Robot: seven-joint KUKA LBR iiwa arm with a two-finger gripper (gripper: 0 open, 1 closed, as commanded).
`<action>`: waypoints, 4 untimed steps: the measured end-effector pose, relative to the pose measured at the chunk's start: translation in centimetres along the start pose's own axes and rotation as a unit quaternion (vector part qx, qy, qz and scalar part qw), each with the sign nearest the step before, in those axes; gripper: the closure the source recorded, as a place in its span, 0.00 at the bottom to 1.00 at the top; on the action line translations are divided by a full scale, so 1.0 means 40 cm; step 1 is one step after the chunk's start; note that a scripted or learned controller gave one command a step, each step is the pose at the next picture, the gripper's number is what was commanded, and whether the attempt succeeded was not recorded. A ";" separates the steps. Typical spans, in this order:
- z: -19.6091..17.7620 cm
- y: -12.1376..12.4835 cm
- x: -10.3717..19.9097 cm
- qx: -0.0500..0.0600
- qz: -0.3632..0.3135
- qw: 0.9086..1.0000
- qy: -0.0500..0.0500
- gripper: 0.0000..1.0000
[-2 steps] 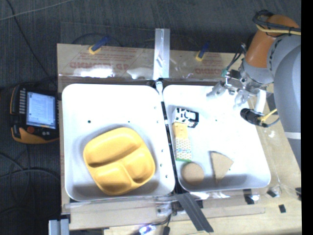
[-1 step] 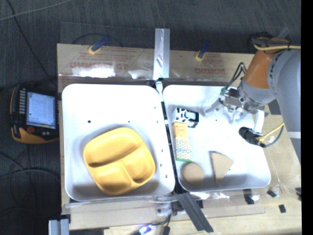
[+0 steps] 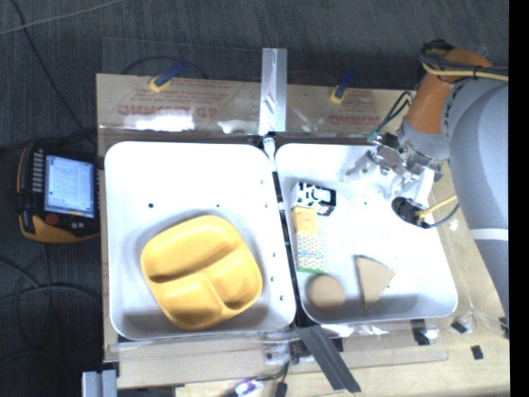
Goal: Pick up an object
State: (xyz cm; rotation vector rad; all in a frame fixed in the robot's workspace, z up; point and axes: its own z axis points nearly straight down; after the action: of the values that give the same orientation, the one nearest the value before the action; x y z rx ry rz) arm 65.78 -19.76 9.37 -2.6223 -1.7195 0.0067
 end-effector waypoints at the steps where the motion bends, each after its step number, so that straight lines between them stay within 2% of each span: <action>1: -0.360 -0.070 -0.062 -0.001 0.067 0.998 -0.002 0.00; 2: -0.143 -0.097 0.051 0.002 0.242 0.970 -0.001 0.00; 3: -0.551 -0.065 -0.045 -0.001 0.459 0.888 -0.003 0.00; 4: -0.838 -0.074 -0.099 -0.001 0.459 0.889 -0.003 0.00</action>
State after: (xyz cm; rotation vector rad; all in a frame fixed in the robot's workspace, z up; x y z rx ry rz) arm 61.71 -22.28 42.91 -3.1266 -0.3256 0.0151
